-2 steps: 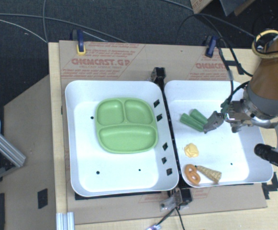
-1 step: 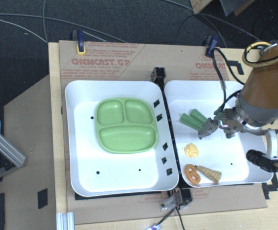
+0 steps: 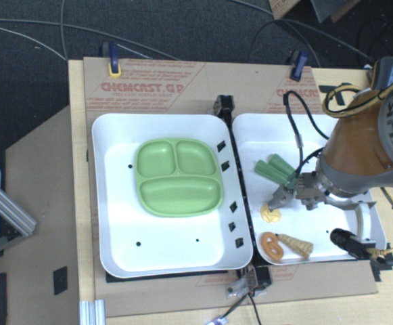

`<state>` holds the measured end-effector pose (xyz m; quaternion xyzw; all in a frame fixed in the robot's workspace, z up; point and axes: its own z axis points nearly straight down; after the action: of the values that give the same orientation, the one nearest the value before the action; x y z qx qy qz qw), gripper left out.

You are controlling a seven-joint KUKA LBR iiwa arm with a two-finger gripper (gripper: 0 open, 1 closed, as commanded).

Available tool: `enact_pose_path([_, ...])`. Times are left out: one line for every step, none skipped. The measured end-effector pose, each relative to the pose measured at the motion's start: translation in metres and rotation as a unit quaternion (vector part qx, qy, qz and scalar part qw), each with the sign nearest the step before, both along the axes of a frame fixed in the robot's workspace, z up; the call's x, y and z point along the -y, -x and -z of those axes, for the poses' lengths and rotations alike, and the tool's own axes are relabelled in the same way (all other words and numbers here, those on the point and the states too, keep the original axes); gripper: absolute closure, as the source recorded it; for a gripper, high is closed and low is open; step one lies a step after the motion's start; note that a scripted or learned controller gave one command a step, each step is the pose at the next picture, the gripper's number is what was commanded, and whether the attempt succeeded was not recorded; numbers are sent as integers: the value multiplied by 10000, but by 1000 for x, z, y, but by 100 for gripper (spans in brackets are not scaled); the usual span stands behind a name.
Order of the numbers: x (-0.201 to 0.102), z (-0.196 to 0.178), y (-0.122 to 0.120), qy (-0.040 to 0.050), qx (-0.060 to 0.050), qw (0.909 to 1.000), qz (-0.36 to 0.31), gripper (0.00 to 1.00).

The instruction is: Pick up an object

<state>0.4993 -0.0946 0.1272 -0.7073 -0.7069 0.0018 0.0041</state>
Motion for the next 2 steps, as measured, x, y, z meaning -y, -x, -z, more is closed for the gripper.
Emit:
enact_pose_path([-1, 45, 1, 3, 14, 10000, 1, 0])
enact_pose_path([-1, 32, 0, 6, 38, 10000, 3, 100])
